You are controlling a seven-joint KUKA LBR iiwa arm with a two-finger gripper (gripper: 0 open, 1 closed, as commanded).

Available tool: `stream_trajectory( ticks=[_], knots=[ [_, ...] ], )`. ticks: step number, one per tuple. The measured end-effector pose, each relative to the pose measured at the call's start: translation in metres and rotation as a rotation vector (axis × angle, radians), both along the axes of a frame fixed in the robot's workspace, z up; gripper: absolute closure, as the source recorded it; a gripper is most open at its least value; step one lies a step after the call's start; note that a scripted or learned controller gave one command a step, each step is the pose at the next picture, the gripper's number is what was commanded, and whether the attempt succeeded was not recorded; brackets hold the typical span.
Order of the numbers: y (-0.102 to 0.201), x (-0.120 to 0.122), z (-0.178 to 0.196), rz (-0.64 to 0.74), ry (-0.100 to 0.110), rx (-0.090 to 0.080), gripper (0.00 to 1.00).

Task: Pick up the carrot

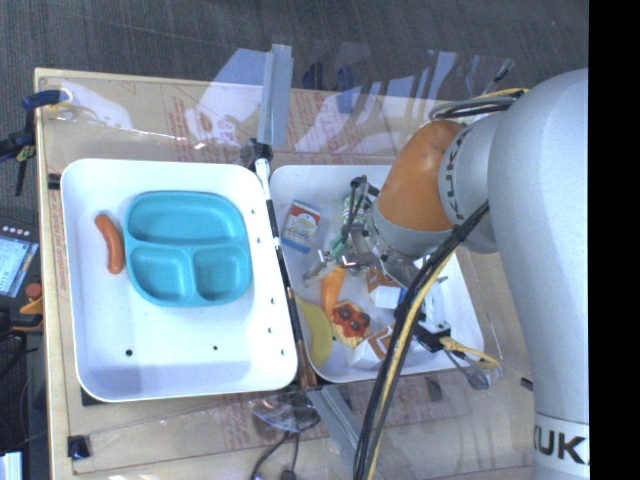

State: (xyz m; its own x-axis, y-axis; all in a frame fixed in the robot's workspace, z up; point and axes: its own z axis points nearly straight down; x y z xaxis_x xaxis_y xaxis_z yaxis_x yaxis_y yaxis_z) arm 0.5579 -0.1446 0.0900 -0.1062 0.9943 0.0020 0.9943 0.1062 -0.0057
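Camera view takes in 2 shallow white bins on the bench, seen from above at a slant. Farthest left, the left bin (90, 348) holds a hot dog sausage (109, 242) lying lengthwise near its left wall. Just beside the sausage, to its right, sits a blue tray (188, 246) with 3 compartments: 1 long one along the top and 2 smaller ones below.

Moving right across the divide, the right bin (462, 318) is crowded. A small white and blue carton (301, 224) lies near its upper left corner. Below it, along the bin's left wall, rests a yellow banana-like piece (317, 334). The carrot (332, 287) lies just right of that, orange and tilted, with its upper end pointing up toward the gripper. A slice of toy pizza (351, 322) with dark spots sits touching or just beside the carrot's lower right side, and a few small brown and white items lie next to it, too jumbled to name.

The gripper (340, 258) hangs directly over the carrot's upper end, metal parts spread around it, but whether the fingers are parted or closed, or touching the carrot, cannot be told from this angle. Behind it the orange band (418, 183) leads into the bulky grey arm (530, 188) on the right.
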Motion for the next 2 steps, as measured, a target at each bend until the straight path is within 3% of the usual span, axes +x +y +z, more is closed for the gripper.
stream_trajectory(
  ticks=[1, 2],
  knots=[
    [0.000, -0.001, 0.009, 0.006, 0.004, -0.001, 1.00],
    [0.078, 0.065, 0.155, -0.116, -0.004, -0.002, 1.00]
  ],
)
